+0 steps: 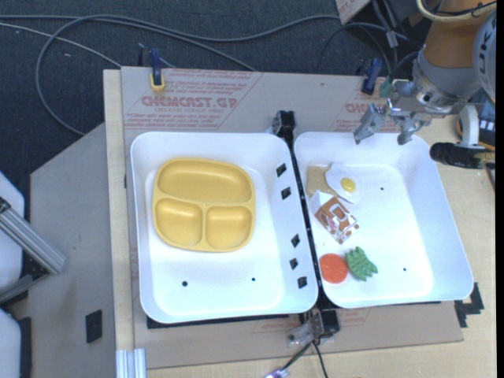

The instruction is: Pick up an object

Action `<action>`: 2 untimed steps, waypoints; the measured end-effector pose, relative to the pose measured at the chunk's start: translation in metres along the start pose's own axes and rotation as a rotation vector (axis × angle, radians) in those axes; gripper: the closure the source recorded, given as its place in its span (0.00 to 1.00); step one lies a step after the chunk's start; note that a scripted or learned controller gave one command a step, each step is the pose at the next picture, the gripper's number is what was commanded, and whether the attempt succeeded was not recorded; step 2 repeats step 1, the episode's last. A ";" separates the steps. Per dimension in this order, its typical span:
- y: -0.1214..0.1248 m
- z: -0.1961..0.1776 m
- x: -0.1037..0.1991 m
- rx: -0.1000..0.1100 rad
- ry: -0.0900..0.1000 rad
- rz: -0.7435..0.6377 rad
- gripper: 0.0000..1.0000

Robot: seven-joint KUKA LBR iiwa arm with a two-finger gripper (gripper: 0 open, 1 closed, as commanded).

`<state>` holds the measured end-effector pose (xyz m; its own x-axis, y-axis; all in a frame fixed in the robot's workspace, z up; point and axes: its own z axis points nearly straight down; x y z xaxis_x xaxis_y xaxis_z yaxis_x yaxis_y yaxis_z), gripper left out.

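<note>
Gripper (386, 127) poised over right bin's (429, 235) far rim, fingers spread and holding nothing, likely ready for descent. Toy foods clustered along left wall: fried egg (345, 185), tomato (334, 268).

Bench (197, 101) — bearing left bin (268, 290), right bin (441, 235).
</note>
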<state>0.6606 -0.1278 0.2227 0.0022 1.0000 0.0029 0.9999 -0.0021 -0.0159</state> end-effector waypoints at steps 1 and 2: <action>0.002 -0.009 0.000 -0.015 -0.002 -0.003 0.00; 0.002 -0.009 0.000 -0.015 -0.002 -0.003 0.00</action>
